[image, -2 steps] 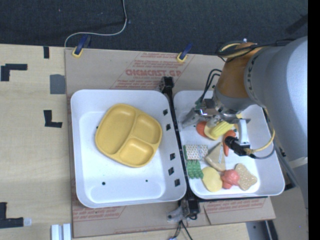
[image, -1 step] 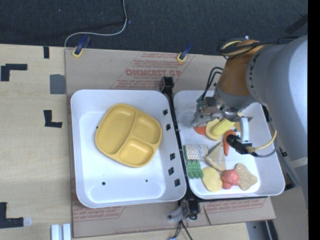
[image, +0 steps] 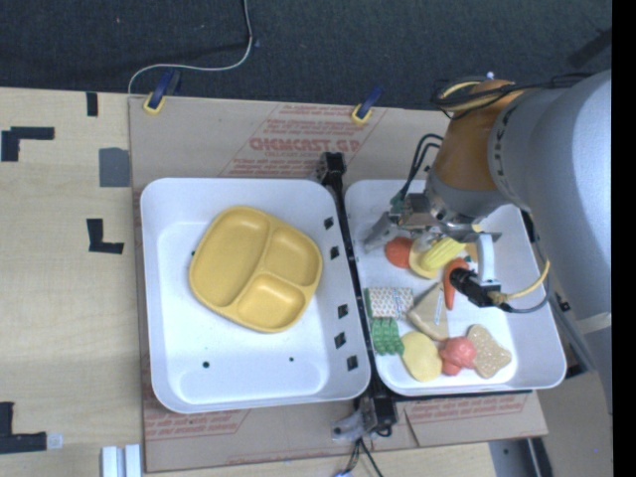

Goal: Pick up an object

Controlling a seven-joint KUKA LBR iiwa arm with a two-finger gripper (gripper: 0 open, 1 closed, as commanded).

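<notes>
Two white bins sit side by side on a cardboard-covered bench. Left bin (image: 159,366) bears a yellow plate (image: 255,267); right bin (image: 542,361) holds toy food (image: 437,341). Gripper (image: 417,229) hangs low over the pile's far end, its state hidden. Nothing appears lifted; the pick remains.

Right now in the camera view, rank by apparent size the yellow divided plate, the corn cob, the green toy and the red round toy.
1. yellow divided plate
2. corn cob
3. green toy and red round toy: look alike, left unranked.
</notes>
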